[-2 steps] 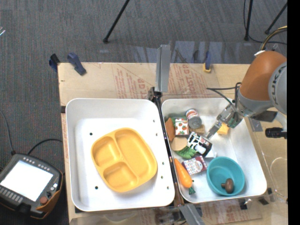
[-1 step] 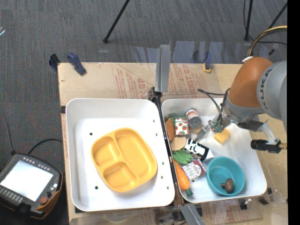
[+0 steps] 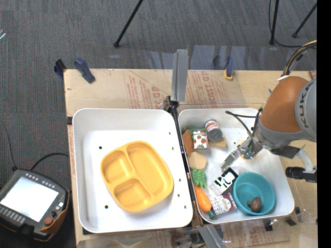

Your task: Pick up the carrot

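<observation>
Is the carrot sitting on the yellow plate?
No, the carrot lies in the right bin, beside the yellow plate's bin.

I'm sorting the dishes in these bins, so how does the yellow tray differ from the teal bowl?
The yellow tray is larger than the teal bowl and lies in the left bin; the bowl sits in the right bin. The tray is flat, roughly rectangular and split into three compartments; the bowl is round with one hollow. The tray's compartments hold nothing, while the bowl holds a small brown item. Both rest upright.
</observation>
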Action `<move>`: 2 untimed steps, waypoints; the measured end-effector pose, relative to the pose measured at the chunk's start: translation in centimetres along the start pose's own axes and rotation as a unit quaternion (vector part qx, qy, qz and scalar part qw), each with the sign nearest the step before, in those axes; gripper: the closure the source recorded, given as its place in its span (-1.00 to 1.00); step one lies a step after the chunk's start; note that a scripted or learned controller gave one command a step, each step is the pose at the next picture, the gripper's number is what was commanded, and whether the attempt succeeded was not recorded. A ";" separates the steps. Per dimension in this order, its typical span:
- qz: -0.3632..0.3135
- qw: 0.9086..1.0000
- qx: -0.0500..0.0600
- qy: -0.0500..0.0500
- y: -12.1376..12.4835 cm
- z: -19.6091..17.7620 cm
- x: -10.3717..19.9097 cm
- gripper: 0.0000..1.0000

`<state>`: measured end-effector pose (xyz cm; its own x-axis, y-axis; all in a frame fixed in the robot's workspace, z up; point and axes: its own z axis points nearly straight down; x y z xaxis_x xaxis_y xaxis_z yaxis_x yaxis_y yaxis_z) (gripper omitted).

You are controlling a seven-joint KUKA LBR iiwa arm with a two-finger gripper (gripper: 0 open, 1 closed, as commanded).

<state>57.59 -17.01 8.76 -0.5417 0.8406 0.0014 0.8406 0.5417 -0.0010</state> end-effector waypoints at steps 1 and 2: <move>0.051 0.999 0.000 0.001 6.9 0.1 4.0 -1.00; -0.008 1.000 -0.001 -0.002 4.6 -4.1 -1.9 -1.00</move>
<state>62.49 -16.16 12.90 -0.5543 0.8323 -0.0031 0.8323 0.5543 0.0020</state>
